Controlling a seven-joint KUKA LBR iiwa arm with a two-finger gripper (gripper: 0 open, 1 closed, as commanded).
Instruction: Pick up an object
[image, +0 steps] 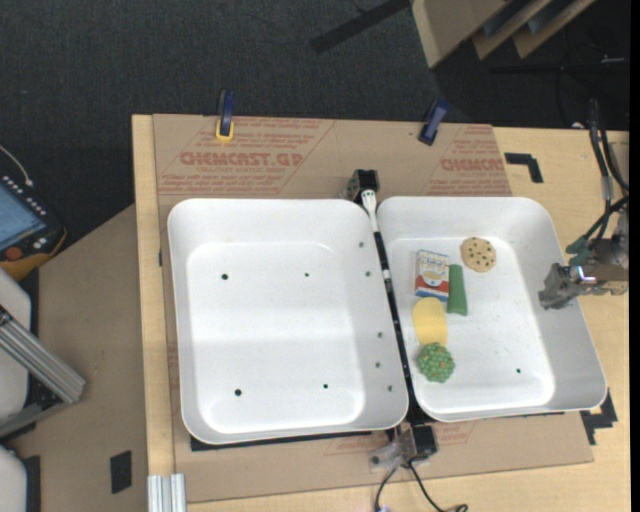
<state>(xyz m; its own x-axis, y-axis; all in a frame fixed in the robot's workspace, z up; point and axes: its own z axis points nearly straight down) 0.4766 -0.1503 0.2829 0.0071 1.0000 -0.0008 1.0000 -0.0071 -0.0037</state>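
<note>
Camera view looks down on two white bins side by side, and the pick looks barely begun: nothing is lifted, and every object lies on the floor of the right bin (570, 360). The gripper (560, 285) sits at that bin's right rim, well apart from the objects, and whether it is released or clenched cannot be told at this size; nothing shows in it. The candidates cluster along the right bin's left side: a small printed carton (432, 275) with a green stick (457, 290) touching its right edge, a yellow block (430, 322) just nearer than the carton, and a green knobbly ball (435, 363) touching the block's near side. A round cookie (479, 254) lies apart, to the right and farther back, so it looks the easiest to reach cleanly. The crowding of the other four could spoil a grasp. The left bin (200, 230) holds nothing to pick. Two clamps, one blue and yellow (225, 118), one blue (433, 122), pin the cardboard sheet (330, 150) at the far edge, clear of the work.
</note>
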